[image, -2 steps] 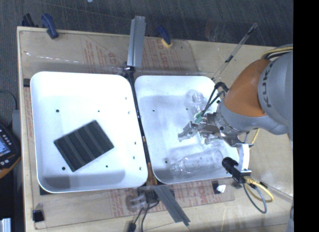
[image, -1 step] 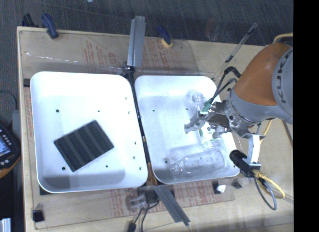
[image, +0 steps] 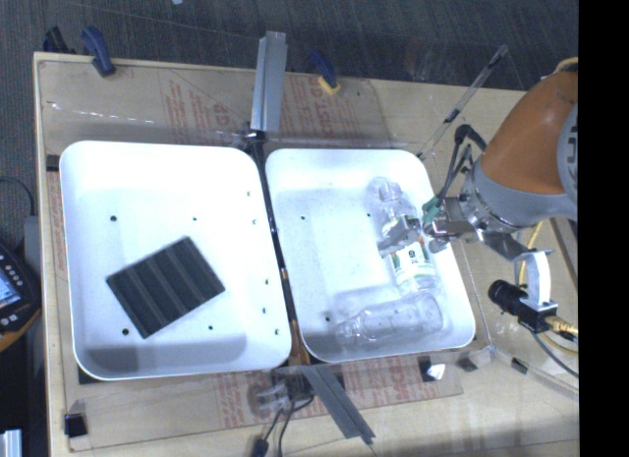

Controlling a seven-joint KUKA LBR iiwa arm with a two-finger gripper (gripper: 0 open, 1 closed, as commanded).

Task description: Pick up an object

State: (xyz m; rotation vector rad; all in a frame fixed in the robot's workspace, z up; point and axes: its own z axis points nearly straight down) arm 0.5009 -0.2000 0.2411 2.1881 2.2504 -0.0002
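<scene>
— While the arm (image: 531,155) leans in from the right of the frame, which step would you say it is at?

— The reach, I think, with the grasp not yet settled. The gripper (image: 425,232) sits low over the right edge of the right bin (image: 314,249), just at the upper bottle (image: 401,229).

— Does it hold that bottle?

— I cannot tell. The metal at the wrist's end blurs into the clear plastic, so whether it is spread wide, closed narrow or clamped on anything is not readable.

— Where are the things it could take?

— Two clear bottles lie in the right bin: the upper bottle runs down along the right side, label toward the bottom, and a second bottle (image: 393,319) lies across the lower wall, their ends close together. A dark ribbed pad (image: 165,285) lies flat in the left bin (image: 147,180), well apart from the arm.

— And the next move?

— Judging from this, a firm close across the upper bottle's body, then a straight lift. Smooth round plastic may slip or roll.
</scene>
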